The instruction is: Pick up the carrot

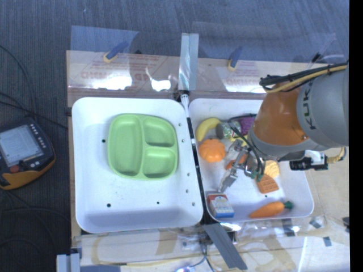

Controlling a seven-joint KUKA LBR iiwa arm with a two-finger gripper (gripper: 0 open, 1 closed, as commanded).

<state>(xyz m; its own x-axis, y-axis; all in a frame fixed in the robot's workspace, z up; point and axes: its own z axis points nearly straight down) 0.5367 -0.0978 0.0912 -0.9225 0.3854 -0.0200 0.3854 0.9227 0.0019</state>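
Observation:
The carrot [267, 209], orange with a green stub at its right end, lies along the front wall of the right bin [300, 200]. My gripper [231, 164] hangs over the middle of that bin, up and to the left of the carrot and well apart from it. Its two silver fingers [229, 180] are spread open and point left, with nothing held between them. The grey arm with its orange band [278, 123] covers the bin's right rear part.
In the right bin, a banana [205, 128] and an orange [212, 150] lie left of the gripper, with a purple item [247, 121] behind. A waffle-like piece [269, 182] and a small box [220, 205] lie near the front. A green divided plate [143, 146] rests in the left bin [91, 208].

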